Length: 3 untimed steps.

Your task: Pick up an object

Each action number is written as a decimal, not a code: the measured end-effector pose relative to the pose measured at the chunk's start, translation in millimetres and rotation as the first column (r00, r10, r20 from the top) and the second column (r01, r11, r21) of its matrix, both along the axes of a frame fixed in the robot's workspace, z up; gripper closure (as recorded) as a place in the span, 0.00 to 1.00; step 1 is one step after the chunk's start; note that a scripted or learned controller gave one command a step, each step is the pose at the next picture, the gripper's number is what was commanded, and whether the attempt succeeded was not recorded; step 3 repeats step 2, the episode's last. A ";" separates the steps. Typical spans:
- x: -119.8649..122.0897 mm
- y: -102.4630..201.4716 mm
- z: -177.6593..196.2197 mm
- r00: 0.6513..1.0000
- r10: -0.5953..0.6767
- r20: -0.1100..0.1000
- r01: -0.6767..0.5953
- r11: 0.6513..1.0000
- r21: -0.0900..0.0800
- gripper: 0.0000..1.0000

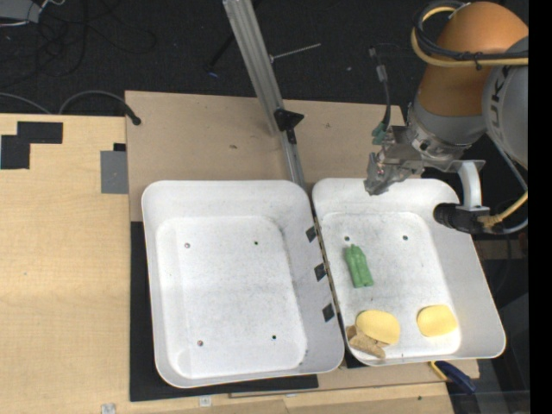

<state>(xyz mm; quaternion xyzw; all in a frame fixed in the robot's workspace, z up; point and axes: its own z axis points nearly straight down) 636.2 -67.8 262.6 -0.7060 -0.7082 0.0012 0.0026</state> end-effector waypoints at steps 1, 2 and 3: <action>-6.6 52.7 -16.7 1.000 0.000 0.000 0.000 1.000 0.000 1.00; -19.9 101.7 -11.6 1.000 0.000 0.001 0.000 1.000 0.001 1.00; -19.9 101.7 -11.6 1.000 0.000 0.001 0.000 1.000 0.001 1.00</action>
